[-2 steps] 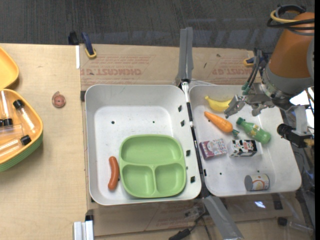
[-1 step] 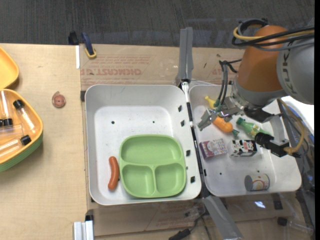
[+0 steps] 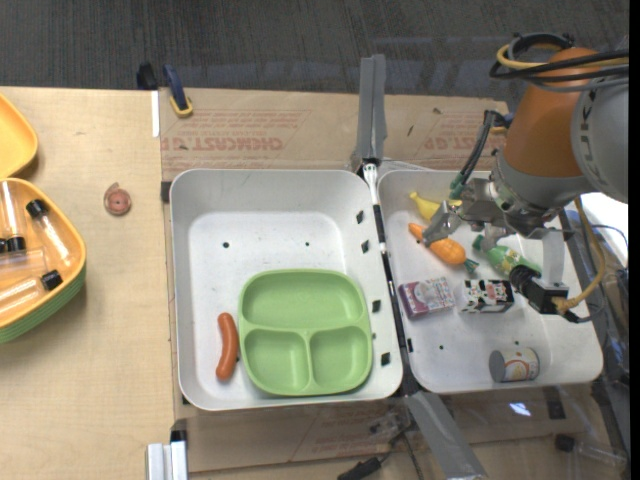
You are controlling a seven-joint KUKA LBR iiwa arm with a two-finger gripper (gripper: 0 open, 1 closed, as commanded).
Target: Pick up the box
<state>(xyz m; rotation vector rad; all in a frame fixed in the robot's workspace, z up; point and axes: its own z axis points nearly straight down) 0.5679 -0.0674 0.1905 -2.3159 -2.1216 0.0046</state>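
Observation:
A small purple box (image 3: 427, 296) lies flat in the right bin (image 3: 440, 363), near its left wall. Beside it on the right lies a black-and-white carton (image 3: 487, 294). My gripper (image 3: 463, 220) hangs over the back half of the right bin, above an orange carrot (image 3: 447, 251), behind the purple box and apart from it. The grey wrist and its orange band (image 3: 545, 118) rise behind the gripper and hide part of the bin's back right corner.
A yellow banana (image 3: 426, 205), a green bottle (image 3: 500, 258) and a lying can (image 3: 515, 365) share the right bin. The left bin (image 3: 200, 258) holds a green divided plate (image 3: 305, 330) and a sausage (image 3: 227, 346). A metal rail separates the bins.

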